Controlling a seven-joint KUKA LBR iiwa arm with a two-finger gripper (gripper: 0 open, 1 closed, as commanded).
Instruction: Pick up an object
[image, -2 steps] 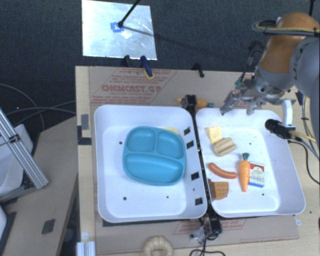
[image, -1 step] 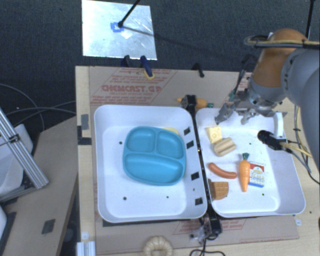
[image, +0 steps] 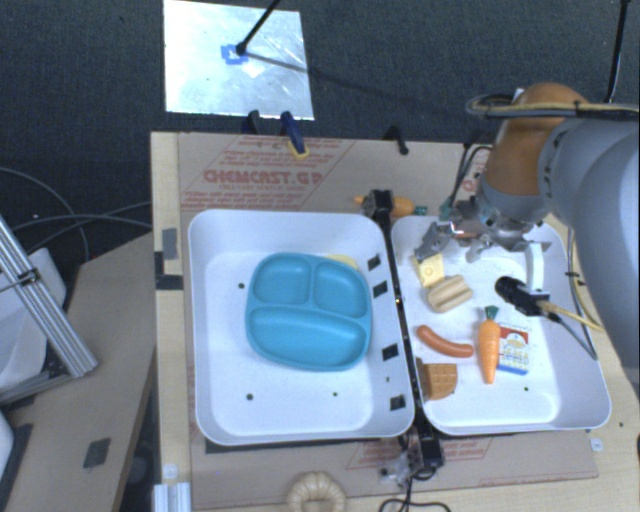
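The arm (image: 590, 170) is a thick, rounded tube of pale grey with a smooth, faintly glossy skin. Above the wrist sits a bulbous orange band (image: 525, 140), amber where the light catches its top. A thin dark cable loops around the upper edge of that band. Below it the wrist narrows into a grey metal flange, and the gripper (image: 462, 238) hangs there as a cluster of silvery angular parts with small red and dark fittings.
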